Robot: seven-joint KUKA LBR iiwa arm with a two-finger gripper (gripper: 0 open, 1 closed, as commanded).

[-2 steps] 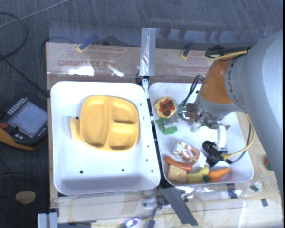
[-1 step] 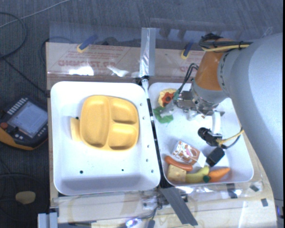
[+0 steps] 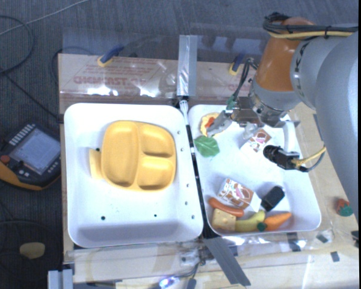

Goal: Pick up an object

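My gripper [image 3: 224,121] hangs over the back left corner of the right bin [image 3: 301,179], below the arm's orange band [image 3: 277,59]. Its tip is right beside a small red and yellow item [image 3: 207,123] near the bin wall. I see nothing clearly held. A green leaf-like piece [image 3: 206,146] lies just in front of it. A small red and white packet [image 3: 256,140] rests under the wrist. Along the bin's front lie a red and white carton [image 3: 236,192], a black block [image 3: 272,196], a sausage [image 3: 225,208], a banana [image 3: 249,223] and a carrot [image 3: 278,220].
The left bin [image 3: 78,179] holds a yellow compartment tray [image 3: 138,154]. A black cable plug [image 3: 280,155] dangles from the wrist over the right bin. A handheld control pad [image 3: 27,155] lies on the floor at left.
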